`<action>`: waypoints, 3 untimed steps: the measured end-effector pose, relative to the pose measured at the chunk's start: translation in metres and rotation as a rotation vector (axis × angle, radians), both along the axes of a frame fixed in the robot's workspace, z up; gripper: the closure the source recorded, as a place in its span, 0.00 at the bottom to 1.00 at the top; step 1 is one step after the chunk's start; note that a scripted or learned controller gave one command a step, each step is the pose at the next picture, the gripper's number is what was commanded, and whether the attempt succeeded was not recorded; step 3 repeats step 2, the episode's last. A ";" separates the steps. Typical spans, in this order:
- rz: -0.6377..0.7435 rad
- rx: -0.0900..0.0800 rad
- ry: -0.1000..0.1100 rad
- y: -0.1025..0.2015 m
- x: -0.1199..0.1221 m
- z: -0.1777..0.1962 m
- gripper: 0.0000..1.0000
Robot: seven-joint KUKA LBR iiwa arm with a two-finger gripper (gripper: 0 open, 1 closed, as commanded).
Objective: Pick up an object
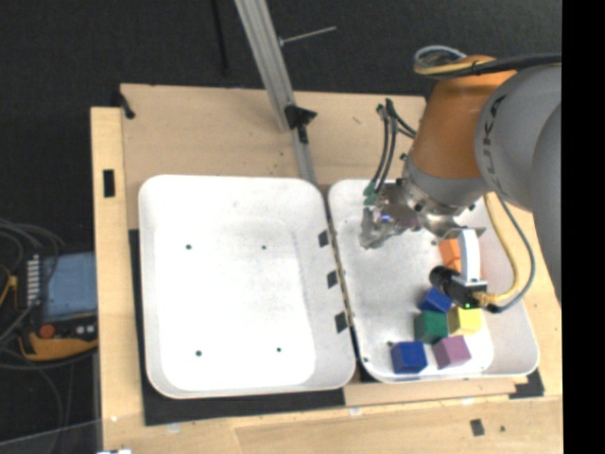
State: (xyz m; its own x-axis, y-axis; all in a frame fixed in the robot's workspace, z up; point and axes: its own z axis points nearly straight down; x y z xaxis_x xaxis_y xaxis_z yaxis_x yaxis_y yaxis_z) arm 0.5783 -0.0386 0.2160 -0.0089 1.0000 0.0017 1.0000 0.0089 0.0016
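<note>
My gripper (pixel 375 225) hangs over the upper left part of the right bin (pixel 378 291), with the grey arm and its orange band reaching in from the right. A cluster of small blocks lies in that bin's lower right corner: a blue block (pixel 408 357), a purple block (pixel 453 351), a green block (pixel 432 325), a yellow block (pixel 466 321), a second blue block (pixel 437 301) and an orange block (pixel 452 252) by the arm. The blocks sit well below and to the right of the gripper. Nothing shows between its fingers.
The left bin (pixel 236 282) lies beside the right one, with small clips along the shared edge. A metal pole (pixel 269 50) slants up from the bench behind the bins. Cables and a blue device (pixel 61 287) rest off the bench at the left.
</note>
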 end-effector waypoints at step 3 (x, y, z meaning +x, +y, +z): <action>-0.001 0.000 0.001 0.106 0.024 -0.004 1.00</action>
